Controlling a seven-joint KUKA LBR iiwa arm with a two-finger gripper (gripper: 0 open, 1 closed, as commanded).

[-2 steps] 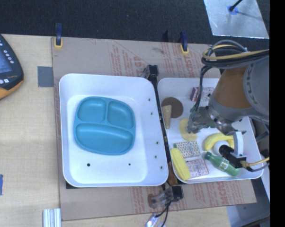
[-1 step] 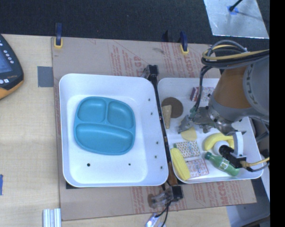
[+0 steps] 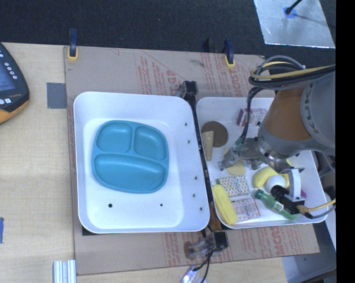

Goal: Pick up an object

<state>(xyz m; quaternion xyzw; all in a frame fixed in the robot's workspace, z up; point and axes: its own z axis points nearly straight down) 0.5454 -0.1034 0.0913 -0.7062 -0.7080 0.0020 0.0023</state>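
The right white bin (image 3: 223,107) holds several small items: a brown disc (image 3: 216,132), a cream wedge (image 3: 208,144), a yellow corn cob (image 3: 223,204), a checked cracker (image 3: 235,186), a yellow banana-like piece (image 3: 265,177) and a green marker (image 3: 274,203). My gripper (image 3: 233,157) is low in this bin, just right of the wedge and above a small yellow piece (image 3: 237,170). The grey arm with its orange band (image 3: 286,115) covers the bin's right part. In the left bin (image 3: 136,212) lies a blue divided plate (image 3: 130,156).
Both bins rest on a brown cardboard sheet (image 3: 136,69) held by yellow clamps (image 3: 73,46) at the back. A handheld controller (image 3: 3,78) lies at the far left of the bench. Yellow and black cables (image 3: 283,66) loop over the arm.
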